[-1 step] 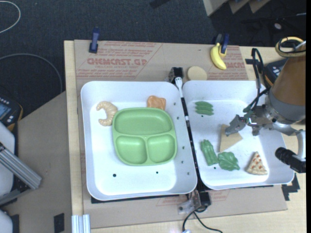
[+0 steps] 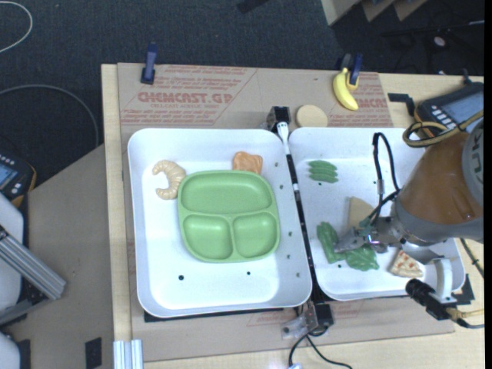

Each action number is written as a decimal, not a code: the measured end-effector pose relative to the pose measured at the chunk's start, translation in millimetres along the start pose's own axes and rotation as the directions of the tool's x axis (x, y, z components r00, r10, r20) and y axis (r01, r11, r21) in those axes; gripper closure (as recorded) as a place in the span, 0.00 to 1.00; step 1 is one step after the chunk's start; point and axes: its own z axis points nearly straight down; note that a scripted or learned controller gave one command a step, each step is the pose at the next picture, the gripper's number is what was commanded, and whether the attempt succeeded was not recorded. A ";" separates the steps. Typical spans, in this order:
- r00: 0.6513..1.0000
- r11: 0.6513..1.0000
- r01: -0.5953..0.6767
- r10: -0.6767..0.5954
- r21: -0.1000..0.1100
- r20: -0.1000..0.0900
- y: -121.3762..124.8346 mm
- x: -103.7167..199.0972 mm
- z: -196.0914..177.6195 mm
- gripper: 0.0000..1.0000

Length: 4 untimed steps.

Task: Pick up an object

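Sitting mid-left is a green divided plate with a croissant beside it, while lower right the gripper hovers over green pea pods, can't tell its finger state.

Arm enters from the right, orange band uppermost, wrist angled down and leftward. Claw sits low, pointing left.
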 end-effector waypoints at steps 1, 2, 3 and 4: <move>1.000 1.000 0.001 -0.001 -0.002 0.002 0.6 -0.2 -12.1 1.00; 1.000 1.000 0.000 0.000 -0.002 0.004 0.6 -65.1 -65.8 1.00; 1.000 1.000 0.002 -0.002 -0.001 0.003 0.6 -81.8 -74.7 1.00; 1.000 1.000 0.002 -0.002 0.001 0.000 1.0 -100.3 -0.8 1.00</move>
